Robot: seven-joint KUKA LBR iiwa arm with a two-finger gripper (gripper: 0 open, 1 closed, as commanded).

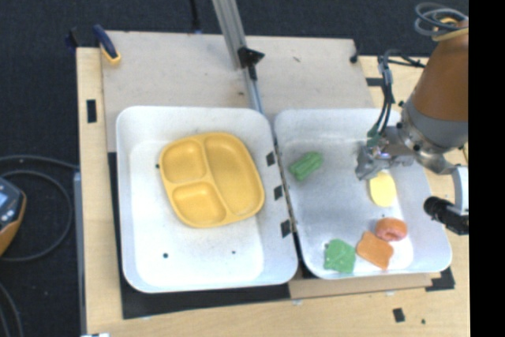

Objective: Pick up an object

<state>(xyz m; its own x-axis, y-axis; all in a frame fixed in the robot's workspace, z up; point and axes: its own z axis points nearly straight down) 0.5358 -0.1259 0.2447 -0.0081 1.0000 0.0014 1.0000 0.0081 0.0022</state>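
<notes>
A grey robot arm with an orange band is reaching in from the right over a pale worktop (197, 59) that is carrying two shallow white bins side by side. Its end effector (375, 160) is hanging low over the right bin (331, 130), just above and to the left of a pale yellow object (383, 190); how far its tips are parted is too small and dark to tell, and nothing is visibly sitting between them. Also lying in the right bin are a green block (305, 165) near the left wall, a green piece (340, 256), an orange piece (375, 250) and a reddish-orange piece (390, 230) near the front. The left bin (150, 256) is holding a yellow divided plate (211, 178).
</notes>
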